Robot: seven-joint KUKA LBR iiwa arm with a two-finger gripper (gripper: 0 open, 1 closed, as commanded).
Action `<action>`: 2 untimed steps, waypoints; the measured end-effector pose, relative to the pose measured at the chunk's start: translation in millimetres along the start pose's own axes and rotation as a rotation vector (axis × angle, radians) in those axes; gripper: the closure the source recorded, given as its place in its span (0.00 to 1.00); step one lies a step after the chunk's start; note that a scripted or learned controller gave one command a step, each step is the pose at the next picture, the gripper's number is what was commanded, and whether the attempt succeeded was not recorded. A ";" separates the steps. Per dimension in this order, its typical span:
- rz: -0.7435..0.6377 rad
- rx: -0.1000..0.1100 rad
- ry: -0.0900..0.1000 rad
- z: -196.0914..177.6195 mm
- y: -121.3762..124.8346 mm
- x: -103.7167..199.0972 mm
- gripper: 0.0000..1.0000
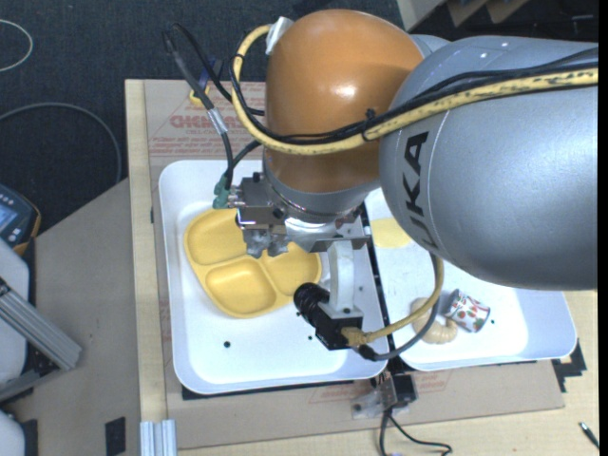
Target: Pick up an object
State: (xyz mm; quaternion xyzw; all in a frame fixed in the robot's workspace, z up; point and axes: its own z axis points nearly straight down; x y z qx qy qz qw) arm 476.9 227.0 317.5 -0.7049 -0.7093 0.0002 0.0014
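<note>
You cannot tell whether the gripper is spread or closed, because the grey arm with its orange dome covers the wrist and much of both bins. What shows of the gripper sits low over the yellow divided plate, which lies in the left bin with its 2 o'clock part hidden. In the right bin, at 4 o'clock from the plate, a small patterned cup lies just beside a cream lump too small to identify, and a pale yellow patch is cut off by the arm.
</note>
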 end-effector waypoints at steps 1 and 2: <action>0.003 -0.001 -0.001 -9.2 2.0 -1.8 1.00; 0.009 0.005 -0.005 43.9 30.5 -3.6 1.00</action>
